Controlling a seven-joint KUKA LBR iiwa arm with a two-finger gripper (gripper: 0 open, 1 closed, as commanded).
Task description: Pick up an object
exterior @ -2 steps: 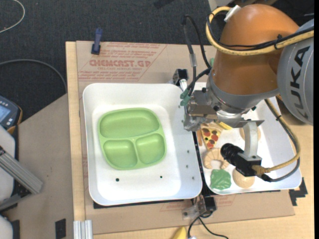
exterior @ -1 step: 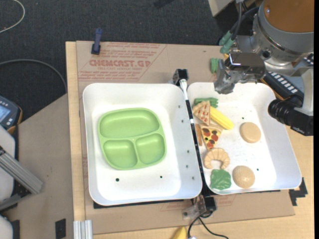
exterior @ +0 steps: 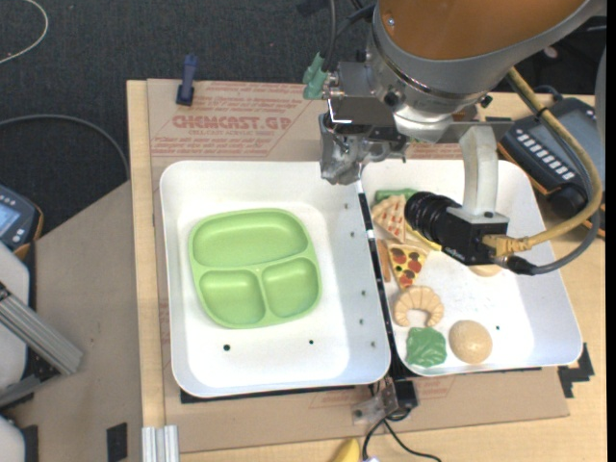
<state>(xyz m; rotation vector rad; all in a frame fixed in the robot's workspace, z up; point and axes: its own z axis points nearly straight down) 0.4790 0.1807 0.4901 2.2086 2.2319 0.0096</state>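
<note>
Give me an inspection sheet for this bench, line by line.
Surface: two shallow white bins, left bin and right bin, on a brown cardboard sheet.
Job's things: in the right bin, a waffle toy, pizza slice toy, croissant toy, green leaf toy and tan round bun toy.
Clutter: green three-compartment plastic tray in the left bin.
Grippers: gripper at the bins' rear divider; finger state unclear.
Cables: yellow cable on the arm; white cable on the floor.
Surroundings: dark carpet.
</note>
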